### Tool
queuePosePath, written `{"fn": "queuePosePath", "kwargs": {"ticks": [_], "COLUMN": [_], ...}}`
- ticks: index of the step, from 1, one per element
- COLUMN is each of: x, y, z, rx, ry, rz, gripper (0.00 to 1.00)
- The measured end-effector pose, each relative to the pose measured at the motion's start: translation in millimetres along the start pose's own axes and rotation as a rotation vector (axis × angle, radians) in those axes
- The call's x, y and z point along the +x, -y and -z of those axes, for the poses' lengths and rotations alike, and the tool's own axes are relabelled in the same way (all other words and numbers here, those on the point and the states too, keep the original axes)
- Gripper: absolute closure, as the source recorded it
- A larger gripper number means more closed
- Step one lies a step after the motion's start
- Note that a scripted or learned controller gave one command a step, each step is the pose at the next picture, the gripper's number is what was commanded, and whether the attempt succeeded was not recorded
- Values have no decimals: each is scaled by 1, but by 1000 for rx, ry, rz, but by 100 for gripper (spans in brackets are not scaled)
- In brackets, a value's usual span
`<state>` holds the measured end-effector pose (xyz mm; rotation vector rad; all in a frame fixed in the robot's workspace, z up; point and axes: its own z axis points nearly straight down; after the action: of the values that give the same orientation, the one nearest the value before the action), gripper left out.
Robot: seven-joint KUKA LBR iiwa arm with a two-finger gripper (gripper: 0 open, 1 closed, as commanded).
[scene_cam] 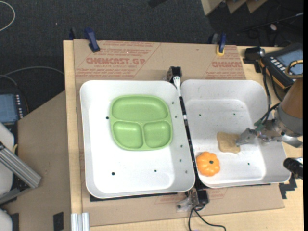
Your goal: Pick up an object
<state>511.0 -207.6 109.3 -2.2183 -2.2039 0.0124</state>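
Objects in right white bin (250, 88): one small orange pumpkin (208, 163) at near-left edge; one flat tan slab (228, 142) just beyond, mid-floor. Gripper (242, 138) touches slab's right side; finger state cannot be told. Far half open. Left white bin (91, 129): one green three-compartment plate (141, 122), margins open.

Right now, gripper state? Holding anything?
Gripper: low in the right bin, at the right edge of the tan flat piece. Open or shut cannot be told, and no hold is visible.
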Motion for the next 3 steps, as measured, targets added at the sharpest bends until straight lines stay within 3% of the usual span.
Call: {"fn": "queuePosePath", "kwargs": {"ticks": [1,2,3], "x": [87,71,70], "y": [-44,18,16], "z": [-22,-21,-10], "rx": [-23,-29,-33], "ry": [8,10,14], "rz": [14,4,4], "gripper": [0,0,100]}}
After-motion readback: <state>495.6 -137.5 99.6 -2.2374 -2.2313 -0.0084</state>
